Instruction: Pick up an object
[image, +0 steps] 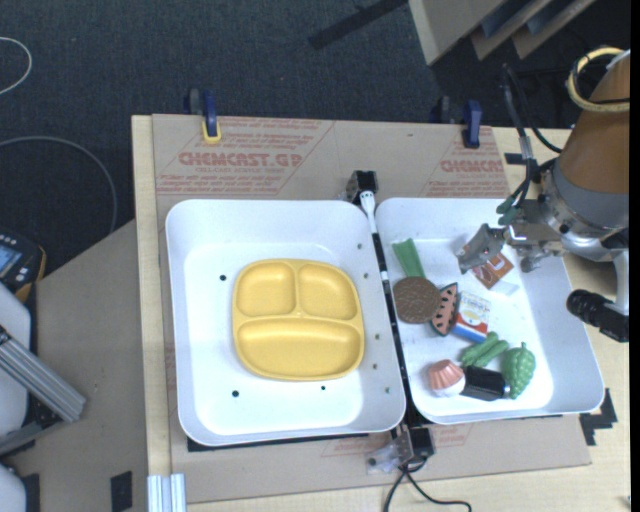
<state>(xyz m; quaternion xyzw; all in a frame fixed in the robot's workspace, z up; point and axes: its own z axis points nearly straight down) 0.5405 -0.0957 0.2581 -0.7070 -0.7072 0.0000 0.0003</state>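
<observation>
A: Black block (483, 384) & pink lump (446, 376) closest, at the near rim of the right bin (575, 385). Picked up anything yet?

B: Prob. not. Gripper (489, 250) low over the far part of that bin, right on top of a little orange box (496, 270). Looks like touching it, maybe. Open or closed? Can't tell, too small & blurry.

A: So how much done?

B: Got to the spot, approx. Grab & lift left to do. Box looks flat on the bin floor, not up in the air.

A: What else in there?

B: Lots of toy food, w/ soft colors. Flat green strip (408, 257), long & thin. Round brown disc (413, 298), rough looking. Melon slice (445, 310) just beside it, red w/ a dark edge. White pack (473, 312), shiny. Smooth green pods (482, 350). Bumpy green bunch (520, 366).

A: And the left bin (190, 300)?

B: Yellow plate (297, 318), smooth plastic, round corners, 3 parts. Both bins white, hard, shallow.
</observation>
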